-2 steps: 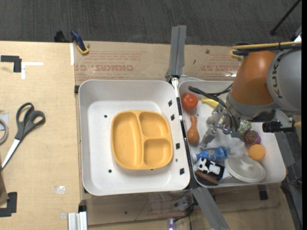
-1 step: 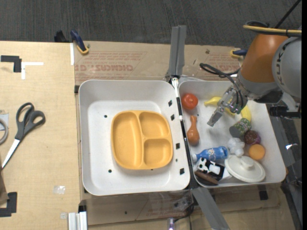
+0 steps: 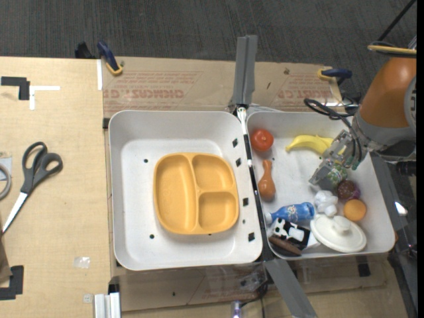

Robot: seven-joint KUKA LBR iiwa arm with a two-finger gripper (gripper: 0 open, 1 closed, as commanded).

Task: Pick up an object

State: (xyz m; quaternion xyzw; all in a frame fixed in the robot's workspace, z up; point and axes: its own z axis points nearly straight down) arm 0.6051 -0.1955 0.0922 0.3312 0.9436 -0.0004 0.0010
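Note:
My gripper [image 3: 330, 169] hangs low in the right bin [image 3: 381, 177], near its right side, just below the banana [image 3: 309, 143] and beside a dark purple fruit [image 3: 348, 191]. A small greenish item [image 3: 338, 171] sits right at the gripper's tip; whether it is held is unclear. Other objects in this bin are a red tomato [image 3: 262, 140], a brown drumstick-shaped toy [image 3: 266, 181], a blue bottle [image 3: 293, 212], a black-and-white cow-patterned item [image 3: 289, 231], a white lid [image 3: 338, 233], an orange ball [image 3: 355, 209] and a small white lump [image 3: 324, 201].
The left bin [image 3: 126, 177] holds a yellow divided plate [image 3: 197, 193]. Scissors [image 3: 32, 172] lie on the wooden bench at the far left. A grey divider bar [image 3: 246, 71] stands at the back between the bins. Blue clamps [image 3: 109, 57] grip the cardboard's back edge.

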